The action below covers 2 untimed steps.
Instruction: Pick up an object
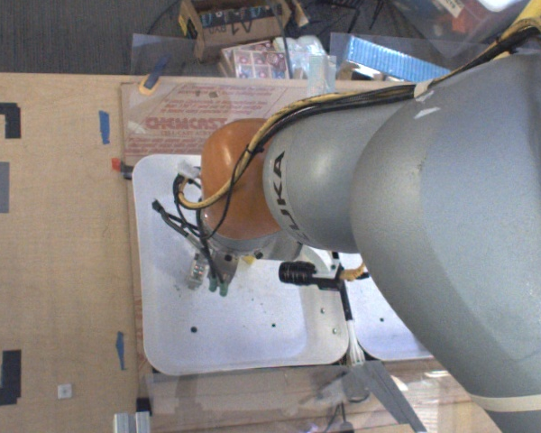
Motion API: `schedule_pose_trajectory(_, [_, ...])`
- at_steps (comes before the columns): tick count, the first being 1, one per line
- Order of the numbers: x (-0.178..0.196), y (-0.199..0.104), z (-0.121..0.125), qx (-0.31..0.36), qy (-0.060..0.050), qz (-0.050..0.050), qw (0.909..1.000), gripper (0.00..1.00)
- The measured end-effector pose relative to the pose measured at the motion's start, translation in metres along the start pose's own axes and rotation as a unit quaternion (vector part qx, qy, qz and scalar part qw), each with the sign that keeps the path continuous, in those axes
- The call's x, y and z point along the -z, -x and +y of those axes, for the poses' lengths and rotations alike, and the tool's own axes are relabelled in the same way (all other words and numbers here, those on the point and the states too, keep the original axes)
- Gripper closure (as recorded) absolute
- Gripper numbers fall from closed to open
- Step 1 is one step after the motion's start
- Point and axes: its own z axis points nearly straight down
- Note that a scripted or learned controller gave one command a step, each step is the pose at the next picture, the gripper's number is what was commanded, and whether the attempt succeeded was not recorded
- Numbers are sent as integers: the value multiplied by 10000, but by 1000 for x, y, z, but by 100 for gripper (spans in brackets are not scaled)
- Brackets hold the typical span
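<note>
My gripper (209,278) hangs low over the left white bin (162,242), in its left middle part. It sits below the orange band (239,183) of the grey arm (415,197), which reaches in from the right. A small silvery piece and a teal tip show at the gripper's lower end, close to the bin floor. I cannot make out any object between them. The arm hides much of the bin's upper and right parts.
The right bin (388,332) is mostly covered by the arm. Two small dark specks (194,329) lie on the left bin's floor near the front. A red-printed cardboard sheet (189,120) lies behind the bins, and the wooden bench (54,242) stretches to the left.
</note>
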Motion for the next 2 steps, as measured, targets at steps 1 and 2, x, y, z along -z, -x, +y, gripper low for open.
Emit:
schedule_pose_trajectory(1, [-1,45,24,-85,12,26,10000,100])
schedule_pose_trajectory(2, [-2,54,29,-68,9,27,10000,100])
